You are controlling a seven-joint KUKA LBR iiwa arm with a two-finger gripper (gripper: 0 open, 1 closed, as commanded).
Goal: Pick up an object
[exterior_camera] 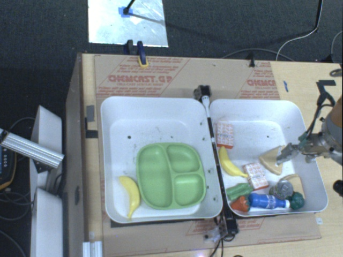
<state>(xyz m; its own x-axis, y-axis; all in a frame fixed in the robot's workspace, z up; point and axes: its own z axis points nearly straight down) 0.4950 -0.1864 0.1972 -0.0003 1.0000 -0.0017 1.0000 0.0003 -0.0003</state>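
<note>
One gripper point(286, 151), fingers' state you cannot tell, over right bin point(252, 114), touching tan wedge point(271, 161). Toy banana point(231, 165) lies left of wedge. Risk: crowding makes your grasp slip.

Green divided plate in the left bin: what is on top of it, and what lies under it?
The green divided plate shows three bare compartments. A yellow banana lies beside it on the left bin floor, apart from the plate. Whatever is beneath the plate is covered.
</note>
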